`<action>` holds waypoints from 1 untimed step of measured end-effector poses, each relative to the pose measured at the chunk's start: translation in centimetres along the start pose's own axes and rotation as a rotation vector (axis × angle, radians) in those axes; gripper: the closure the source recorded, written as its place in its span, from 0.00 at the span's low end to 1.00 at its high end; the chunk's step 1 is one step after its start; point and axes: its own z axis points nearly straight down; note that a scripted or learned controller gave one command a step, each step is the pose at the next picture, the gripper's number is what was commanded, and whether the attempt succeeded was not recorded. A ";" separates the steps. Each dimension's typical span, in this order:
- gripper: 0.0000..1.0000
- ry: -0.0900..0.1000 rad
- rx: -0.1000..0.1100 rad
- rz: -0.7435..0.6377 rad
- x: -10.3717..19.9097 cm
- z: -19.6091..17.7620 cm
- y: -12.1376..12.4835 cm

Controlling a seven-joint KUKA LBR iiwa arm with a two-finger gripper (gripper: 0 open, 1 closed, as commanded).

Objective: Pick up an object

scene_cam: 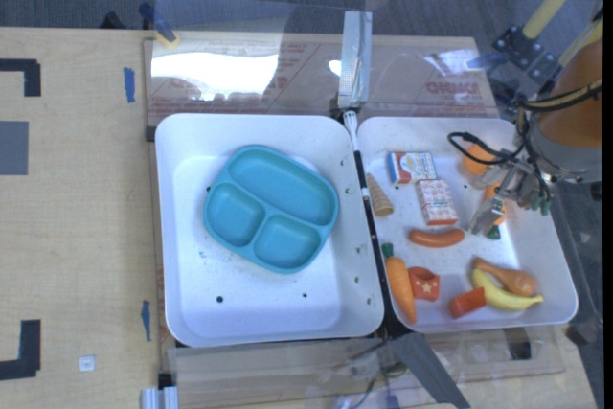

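Observation:
The right bin (560, 263) holds several toy foods. Among them are a red, white and blue box (412, 166), a second small box (437, 201), a sausage (436, 238) and a carrot (400, 288). A yellow banana (505, 296) lies beside a brown-orange piece (510, 277), and an orange ball (472, 164) sits near the far right. My gripper (487, 221) hangs low over the right side of this bin, tilted down and to the left. Its tip is just right of the sausage and above the banana. Black cables loop over the orange ball beside it.
The left bin (182, 235) carries a blue divided plate (272, 207). In the right bin there are also a tan cone-shaped piece (380, 198), a small red piece (424, 283) and a red pepper piece (466, 303). A clear panel stands behind both bins.

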 end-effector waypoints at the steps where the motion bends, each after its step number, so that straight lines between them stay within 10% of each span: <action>1: 1.00 -0.015 -0.001 -0.002 -0.4 -1.5 0.1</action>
